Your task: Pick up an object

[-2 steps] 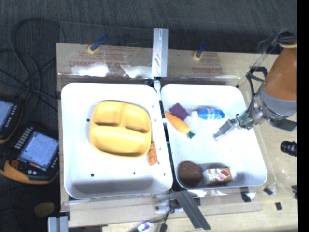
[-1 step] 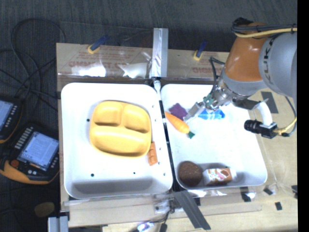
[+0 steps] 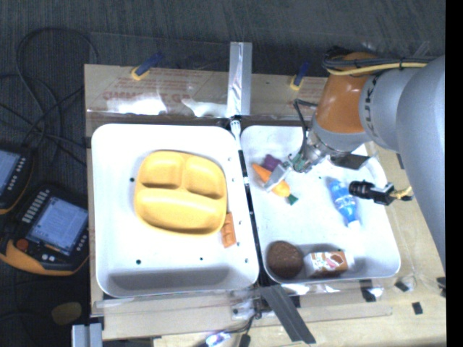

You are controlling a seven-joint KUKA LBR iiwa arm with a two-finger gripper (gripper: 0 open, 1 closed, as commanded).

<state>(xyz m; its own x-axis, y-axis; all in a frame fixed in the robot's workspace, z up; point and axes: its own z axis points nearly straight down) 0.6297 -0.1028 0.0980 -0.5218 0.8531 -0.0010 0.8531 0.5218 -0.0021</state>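
My gripper [image 3: 283, 173] reaches down into the upper left part of the right bin [image 3: 376, 262]. It sits among a cluster of small items: a purple piece [image 3: 270, 162], an orange piece [image 3: 260, 171], a yellow piece [image 3: 281, 189] and a small green piece [image 3: 291, 200]. The gripper tip is right at these pieces, and I cannot make out whether any of them is between its tips. A blue bottle [image 3: 343, 200] lies to the right of the cluster. A brown ball [image 3: 285, 259] and a small bottle with a red label [image 3: 328, 262] lie at the bin's front.
The left bin [image 3: 116, 266] holds a yellow divided plate [image 3: 179, 191] and an orange piece [image 3: 228, 230] against its right wall. The arm's orange band [image 3: 338, 107] hangs over the right bin's back edge. A black fitting [image 3: 364, 189] juts out beside the blue bottle.
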